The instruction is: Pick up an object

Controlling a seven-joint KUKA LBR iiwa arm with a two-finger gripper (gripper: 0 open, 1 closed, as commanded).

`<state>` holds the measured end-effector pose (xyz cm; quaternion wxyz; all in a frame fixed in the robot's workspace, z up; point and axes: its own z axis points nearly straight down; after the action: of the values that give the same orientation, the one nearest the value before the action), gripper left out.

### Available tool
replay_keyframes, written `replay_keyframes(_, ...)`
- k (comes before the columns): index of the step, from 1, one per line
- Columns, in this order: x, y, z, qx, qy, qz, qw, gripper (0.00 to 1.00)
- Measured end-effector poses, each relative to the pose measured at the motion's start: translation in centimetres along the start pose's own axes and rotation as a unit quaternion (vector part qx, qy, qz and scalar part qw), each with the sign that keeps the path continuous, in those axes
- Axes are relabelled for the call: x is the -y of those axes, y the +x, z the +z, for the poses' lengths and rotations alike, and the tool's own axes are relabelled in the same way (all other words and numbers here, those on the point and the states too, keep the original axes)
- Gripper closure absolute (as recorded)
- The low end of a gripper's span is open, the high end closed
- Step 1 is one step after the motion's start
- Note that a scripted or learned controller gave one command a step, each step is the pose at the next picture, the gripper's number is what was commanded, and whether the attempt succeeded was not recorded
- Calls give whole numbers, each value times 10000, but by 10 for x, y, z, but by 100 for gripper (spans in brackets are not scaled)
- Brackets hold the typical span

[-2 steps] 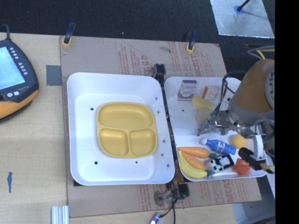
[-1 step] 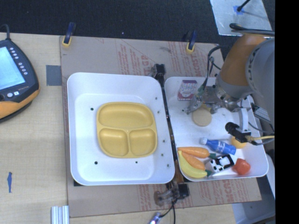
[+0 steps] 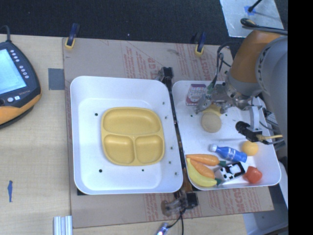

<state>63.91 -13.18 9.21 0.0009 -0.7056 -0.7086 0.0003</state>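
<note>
Pick not yet made, by the look of it: tool (image 3: 211, 103) low in the right bin (image 3: 274, 177) toward the table's far edge, just above a tan round object (image 3: 212, 122) that sits on the bin floor; cannot tell its finger state. Count: two white bins, one yellow divided tray (image 3: 132, 135) in the left bin (image 3: 80, 131); right bin holds one pink packet (image 3: 195, 93), one blue bottle (image 3: 229, 153), one yellow ball (image 3: 250, 148), one carrot (image 3: 202, 159), one banana (image 3: 199, 176), one black-and-white piece (image 3: 231, 172), one red piece (image 3: 253, 175)

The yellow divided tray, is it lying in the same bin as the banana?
No, the yellow divided tray lies in the left bin, while the banana lies in the right bin.
</note>
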Motion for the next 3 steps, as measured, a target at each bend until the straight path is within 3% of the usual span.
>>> replay_keyframes(1,0,0,-10,-2,5,-12,10000,100)
replay_keyframes(2,59,-28,1,9,16,-1,10000,100)
replay_keyframes(3,96,-52,-68,7,-1,7,10000,100)
